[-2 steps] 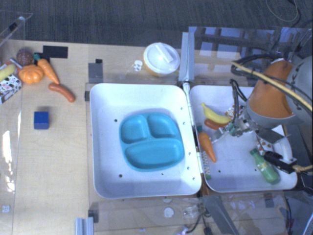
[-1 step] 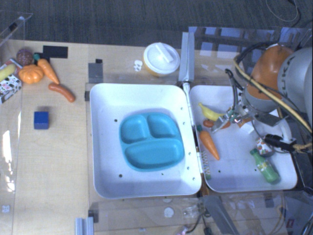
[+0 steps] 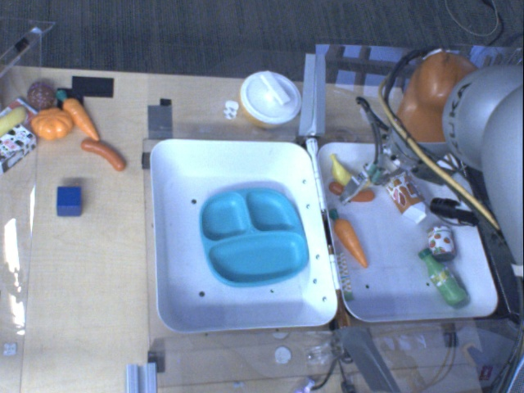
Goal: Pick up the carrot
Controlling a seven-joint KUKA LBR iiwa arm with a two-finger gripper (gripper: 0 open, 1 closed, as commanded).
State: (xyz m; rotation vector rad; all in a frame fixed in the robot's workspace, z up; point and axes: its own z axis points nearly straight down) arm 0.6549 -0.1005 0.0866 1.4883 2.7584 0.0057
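The hand (image 3: pixel 357 188) hovered low in the right bin (image 3: pixel 393 301), its opening impossible to judge, over a small reddish piece. The carrot (image 3: pixel 350 241) lay just below it in the camera view, long axis slanting down-right, near the bin's left wall.

Setting: robotics lab test cell, not a home kitchen. Evidence: industrial grey arm (image 3: pixel 491 113) with orange band and loose cabling, its hand (image 3: pixel 366 180) over a shallow white bin (image 3: pixel 483 297); second white bin (image 3: pixel 172 301) to the hand's left holds a blue divided tray (image 3: pixel 254 236). Plastic toy foods and a blue block (image 3: pixel 70 201) lie far left of the hand on the wooden tabletop (image 3: pixel 74 301). Dark carpet (image 3: pixel 205 15) beyond.
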